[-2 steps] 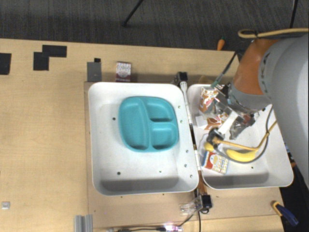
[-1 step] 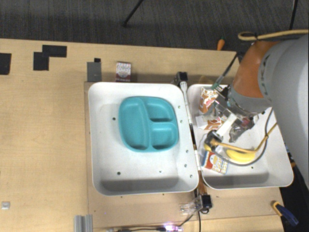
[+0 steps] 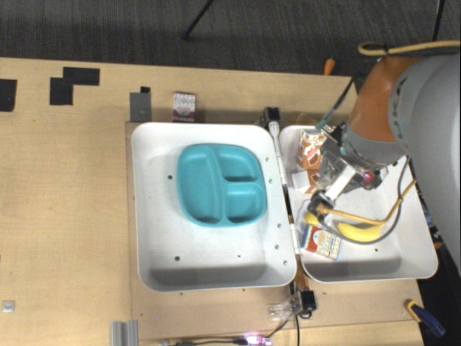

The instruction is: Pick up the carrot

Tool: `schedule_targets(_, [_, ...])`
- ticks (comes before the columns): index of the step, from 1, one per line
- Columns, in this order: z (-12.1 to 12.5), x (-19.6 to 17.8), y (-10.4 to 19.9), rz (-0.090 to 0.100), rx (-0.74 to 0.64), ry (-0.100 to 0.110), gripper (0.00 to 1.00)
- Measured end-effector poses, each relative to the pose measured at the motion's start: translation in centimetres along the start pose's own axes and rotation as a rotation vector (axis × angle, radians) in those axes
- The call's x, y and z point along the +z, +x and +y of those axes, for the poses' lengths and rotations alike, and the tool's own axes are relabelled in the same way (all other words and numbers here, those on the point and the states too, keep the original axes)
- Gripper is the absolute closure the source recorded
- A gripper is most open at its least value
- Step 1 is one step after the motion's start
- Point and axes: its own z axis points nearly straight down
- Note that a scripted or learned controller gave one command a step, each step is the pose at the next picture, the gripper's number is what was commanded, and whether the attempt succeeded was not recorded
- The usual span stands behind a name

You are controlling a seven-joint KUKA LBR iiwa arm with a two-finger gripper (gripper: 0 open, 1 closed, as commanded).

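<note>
Camera view: one tray (image 3: 216, 186), one banana (image 3: 358, 231)

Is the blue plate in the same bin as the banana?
No, the blue plate lies in the left bin, while the banana lies in the right bin.

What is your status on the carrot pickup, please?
Gripper down in right bin. Carrot unconfirmed, possibly hidden under arm. Banana and printed carton close beside gripper.
</note>
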Motion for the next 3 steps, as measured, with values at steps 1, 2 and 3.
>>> schedule_targets(1, [0.0, 0.0, 0.0, 0.0, -0.001, 0.0, 0.0])
schedule_targets(2, [-1.0, 1.1, -0.1, -0.002, 0.247, 0.001, 0.0])
schedule_targets(3, [-1.0, 1.1, -0.1, -0.002, 0.246, 0.0, 0.0])
